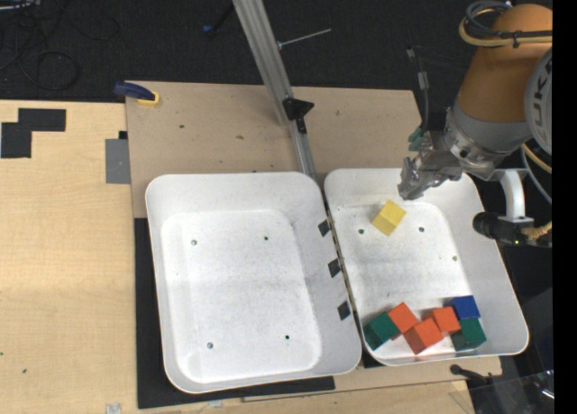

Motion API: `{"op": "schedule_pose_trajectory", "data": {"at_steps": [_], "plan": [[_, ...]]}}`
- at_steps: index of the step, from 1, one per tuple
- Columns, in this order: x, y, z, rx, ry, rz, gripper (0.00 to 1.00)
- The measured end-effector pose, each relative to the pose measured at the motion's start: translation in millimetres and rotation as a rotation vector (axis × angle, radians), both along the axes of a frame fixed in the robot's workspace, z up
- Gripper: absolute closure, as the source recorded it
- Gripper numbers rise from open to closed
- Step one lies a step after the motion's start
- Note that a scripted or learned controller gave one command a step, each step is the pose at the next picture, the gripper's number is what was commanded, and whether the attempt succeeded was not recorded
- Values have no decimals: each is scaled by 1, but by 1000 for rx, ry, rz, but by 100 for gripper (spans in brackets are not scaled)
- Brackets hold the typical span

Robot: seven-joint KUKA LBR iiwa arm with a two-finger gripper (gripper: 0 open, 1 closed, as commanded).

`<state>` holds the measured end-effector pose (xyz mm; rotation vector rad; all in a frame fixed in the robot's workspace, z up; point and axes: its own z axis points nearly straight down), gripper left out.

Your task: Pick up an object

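The likeliest failure is a miss: the gripper (pixel 413 185) hangs over the far part of the right bin (pixel 505 290), and a descent from there may clip the yellow block (pixel 390 217) and knock it aside. That block lies tilted just near and left of the gripper. Whether the gripper is open or closed cannot be told. Other blocks cluster at the bin's near edge.

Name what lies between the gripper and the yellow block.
Nothing: the camera view shows bare white bin floor between the gripper and the yellow block.
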<state>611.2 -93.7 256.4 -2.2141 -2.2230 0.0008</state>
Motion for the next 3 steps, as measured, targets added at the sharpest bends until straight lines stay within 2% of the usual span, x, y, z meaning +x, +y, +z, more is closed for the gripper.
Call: {"op": "schedule_pose_trajectory", "data": {"at_steps": [1, 2, 3], "plan": [[-2, 47, -15, 0, 1, 0, 100], [6, 104, -20, 0, 0, 0, 100], [-8, 157, -29, 0, 2, 0, 100]]}}
